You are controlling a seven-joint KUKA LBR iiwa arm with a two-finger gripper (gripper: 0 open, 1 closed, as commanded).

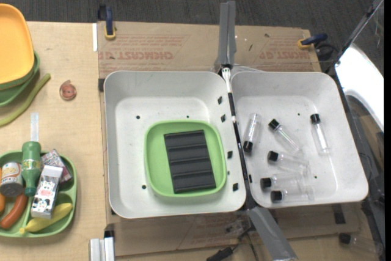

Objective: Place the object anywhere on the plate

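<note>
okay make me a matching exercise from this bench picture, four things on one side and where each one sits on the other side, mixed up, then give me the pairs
Things:
1. green plate
2. clear vials with black caps
3. yellow dish
4. black ridged block

Places:
A. on the green plate
B. far left edge of the bench, top of a stack
C. in the left white bin
D. scattered in the right white bin

Pairs: 1-C, 2-D, 3-B, 4-A
</note>
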